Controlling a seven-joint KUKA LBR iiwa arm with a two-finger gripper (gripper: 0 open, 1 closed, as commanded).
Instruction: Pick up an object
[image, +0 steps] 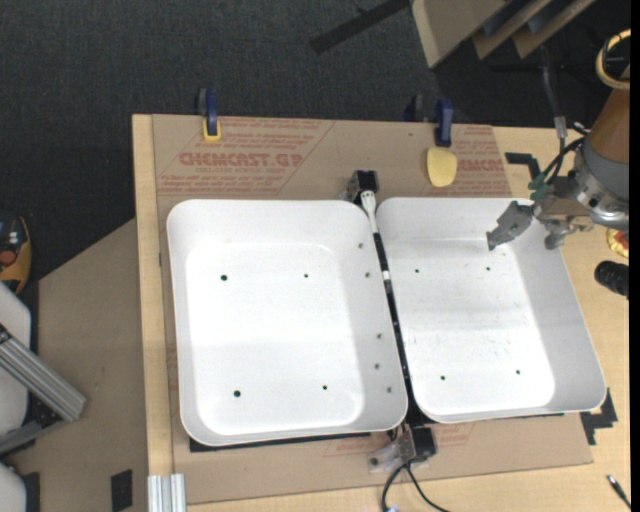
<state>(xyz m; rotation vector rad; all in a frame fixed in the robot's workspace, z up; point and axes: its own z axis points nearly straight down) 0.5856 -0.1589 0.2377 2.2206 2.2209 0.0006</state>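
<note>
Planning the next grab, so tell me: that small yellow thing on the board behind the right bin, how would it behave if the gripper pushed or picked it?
The yellow object looks small and probably light. It lies flat, so it would likely slide, not roll. Its material is unclear.

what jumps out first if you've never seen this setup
Two shallow white bins fill the middle of the bench, the left bin and the right bin, set side by side on a brown board printed with red lettering. The gripper hangs over the right bin's far right corner, nothing between its fingers. A small yellow object lies on the board just beyond that bin.
</note>
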